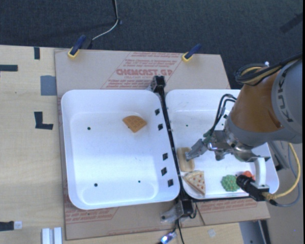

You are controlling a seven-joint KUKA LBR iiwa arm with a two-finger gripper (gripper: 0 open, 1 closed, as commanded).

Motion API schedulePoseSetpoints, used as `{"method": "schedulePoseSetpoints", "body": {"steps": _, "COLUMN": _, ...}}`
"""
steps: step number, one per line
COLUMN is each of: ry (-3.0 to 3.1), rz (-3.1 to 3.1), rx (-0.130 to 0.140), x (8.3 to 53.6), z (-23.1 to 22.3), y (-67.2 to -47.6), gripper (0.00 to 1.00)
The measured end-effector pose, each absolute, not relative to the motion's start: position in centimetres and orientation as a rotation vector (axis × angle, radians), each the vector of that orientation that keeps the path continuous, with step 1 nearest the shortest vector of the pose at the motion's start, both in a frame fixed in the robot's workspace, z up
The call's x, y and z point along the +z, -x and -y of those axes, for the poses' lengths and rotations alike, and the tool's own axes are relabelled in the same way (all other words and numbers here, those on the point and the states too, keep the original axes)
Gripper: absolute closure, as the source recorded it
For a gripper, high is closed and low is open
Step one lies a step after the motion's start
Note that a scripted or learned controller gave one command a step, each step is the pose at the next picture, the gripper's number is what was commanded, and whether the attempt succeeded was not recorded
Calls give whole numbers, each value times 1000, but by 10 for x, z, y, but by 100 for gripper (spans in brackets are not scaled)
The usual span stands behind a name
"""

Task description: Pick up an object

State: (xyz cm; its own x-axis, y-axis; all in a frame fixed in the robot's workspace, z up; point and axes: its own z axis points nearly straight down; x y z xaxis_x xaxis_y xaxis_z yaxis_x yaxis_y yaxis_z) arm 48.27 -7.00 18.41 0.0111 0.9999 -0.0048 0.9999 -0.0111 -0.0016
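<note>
A: Nearest the lens, a pizza-slice toy and a green piece lie against the right bin's front wall.

B: Gripper?

A: Fingers spread wide, holding nothing, low over a tan slab beside the divider. Likely lining up on it.

B: Room?

A: Tight at the divider; open floor behind. A cracker sits alone in the left bin.

Bright, even overhead light whitens both bins with mild glare along the near rims, casting soft shadows beneath the arm, while fine detail stays slightly soft and grainy across the frame.
</note>
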Motion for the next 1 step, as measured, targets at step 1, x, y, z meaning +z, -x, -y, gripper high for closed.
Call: {"method": "schedulePoseSetpoints", "body": {"steps": 1, "ry": -2223, "rz": -2222, "rx": -3, "x": 194, "z": 62, "y": -483, "gripper": 100}}
